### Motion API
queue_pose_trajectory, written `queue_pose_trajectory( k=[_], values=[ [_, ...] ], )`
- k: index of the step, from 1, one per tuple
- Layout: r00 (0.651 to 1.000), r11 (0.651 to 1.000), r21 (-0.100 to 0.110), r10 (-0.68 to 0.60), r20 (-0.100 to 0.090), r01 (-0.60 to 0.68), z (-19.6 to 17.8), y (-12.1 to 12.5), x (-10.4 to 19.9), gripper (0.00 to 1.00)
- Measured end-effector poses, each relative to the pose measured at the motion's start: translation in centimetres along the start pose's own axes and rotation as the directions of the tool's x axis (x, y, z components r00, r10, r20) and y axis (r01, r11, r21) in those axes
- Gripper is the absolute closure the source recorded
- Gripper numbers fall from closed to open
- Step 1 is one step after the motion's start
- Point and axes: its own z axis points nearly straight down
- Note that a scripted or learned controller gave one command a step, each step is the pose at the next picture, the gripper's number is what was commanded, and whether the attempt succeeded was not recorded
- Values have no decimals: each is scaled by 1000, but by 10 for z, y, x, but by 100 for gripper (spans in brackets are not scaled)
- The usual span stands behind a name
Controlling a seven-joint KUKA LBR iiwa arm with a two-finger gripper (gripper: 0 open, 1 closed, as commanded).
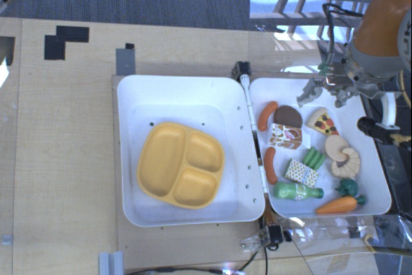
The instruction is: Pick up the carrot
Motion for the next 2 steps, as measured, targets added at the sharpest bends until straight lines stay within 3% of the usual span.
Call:
queue_pose_trajectory(
  k=[1,2],
  values=[
    [1000,1000,4,-12,-3,12,37,-50,83,0],
    [1000,1000,4,26,-5,-26,35,-79,174,0]
  ],
)
